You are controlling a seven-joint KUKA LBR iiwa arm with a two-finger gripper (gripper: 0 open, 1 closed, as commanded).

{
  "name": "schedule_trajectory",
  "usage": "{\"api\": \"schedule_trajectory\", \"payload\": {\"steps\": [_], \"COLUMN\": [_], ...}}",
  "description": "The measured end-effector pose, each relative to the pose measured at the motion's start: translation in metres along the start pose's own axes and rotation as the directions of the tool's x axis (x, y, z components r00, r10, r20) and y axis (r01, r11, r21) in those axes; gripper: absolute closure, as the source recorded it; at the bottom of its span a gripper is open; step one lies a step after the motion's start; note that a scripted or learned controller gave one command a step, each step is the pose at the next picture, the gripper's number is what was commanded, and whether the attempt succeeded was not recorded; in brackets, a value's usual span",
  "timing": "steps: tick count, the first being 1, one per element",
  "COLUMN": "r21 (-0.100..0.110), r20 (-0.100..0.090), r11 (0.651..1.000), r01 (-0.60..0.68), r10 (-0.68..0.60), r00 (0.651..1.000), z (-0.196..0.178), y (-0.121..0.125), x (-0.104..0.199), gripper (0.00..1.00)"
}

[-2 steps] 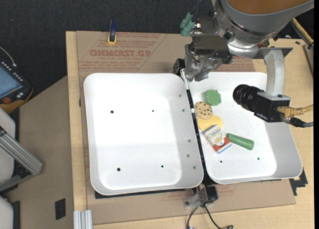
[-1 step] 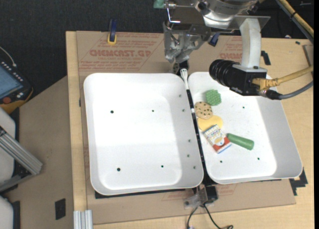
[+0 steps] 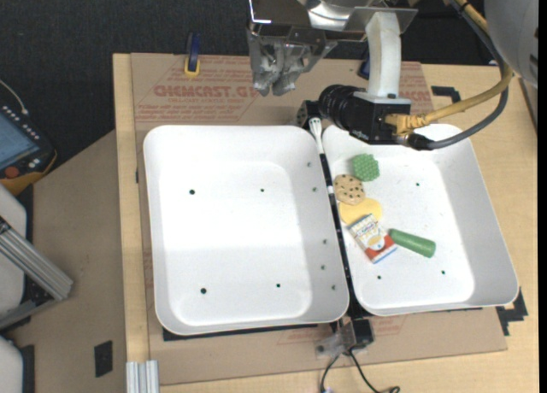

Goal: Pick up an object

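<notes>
The two-finger gripper [image 3: 280, 75] hangs high above the far edge of the desk, over the printed brown board behind the left shallow white bin [image 3: 171, 212], and nothing lies between its fingers. Whether those fingers stand apart or together I cannot tell; they read as a dark grey clump with no clear gap.

The candidates for picking all sit in the right shallow white bin [image 3: 461, 212], crowded toward its left wall: a small green knobbly round piece [image 3: 365, 167], a tan speckled cookie-shaped disc [image 3: 348, 186] just below it, a flat yellow piece [image 3: 360, 209] under that, a small white-and-red printed packet [image 3: 373, 237], and a green cylindrical stick [image 3: 414, 243] touching the packet's right end.

So the step in hand looks like the approach, with no object reached yet. The next move, as I judge it, calls for carrying the gripper right and toward the camera, over the right bin, then lowering onto one item.

The green stick seems the plainest target (it lies partly clear of the pile on its right side). Its long axis runs from upper left to lower right in the view, tilted only slightly from the bin's width, so the fingers would best close across it. The packet's long axis slants likewise but more steeply.
</notes>
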State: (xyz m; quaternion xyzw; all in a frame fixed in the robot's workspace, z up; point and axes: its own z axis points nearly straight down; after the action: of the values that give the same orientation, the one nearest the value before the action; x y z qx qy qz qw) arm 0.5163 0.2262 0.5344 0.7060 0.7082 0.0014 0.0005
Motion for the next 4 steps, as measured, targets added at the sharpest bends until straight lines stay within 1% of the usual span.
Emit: {"api": "schedule_trajectory", "payload": {"steps": [1, 2, 3, 4], "r21": [-0.001, 0.015, -0.009, 0.0], "r20": [0.001, 0.006, -0.003, 0.0], "r11": [1.0, 1.0, 1.0, 1.0], "r01": [-0.005, -0.001, -0.007, 0.0], "r10": [0.005, 0.001, 0.007, 0.0], "r00": [1.0, 1.0, 1.0, 1.0], "z": [0.0, 0.087, -0.007, 0.0], "y": [0.035, -0.03, -0.037, -0.01], "x": [-0.002, -0.002, -0.041, 0.0], "gripper": [1.0, 1.0, 1.0, 1.0]}}
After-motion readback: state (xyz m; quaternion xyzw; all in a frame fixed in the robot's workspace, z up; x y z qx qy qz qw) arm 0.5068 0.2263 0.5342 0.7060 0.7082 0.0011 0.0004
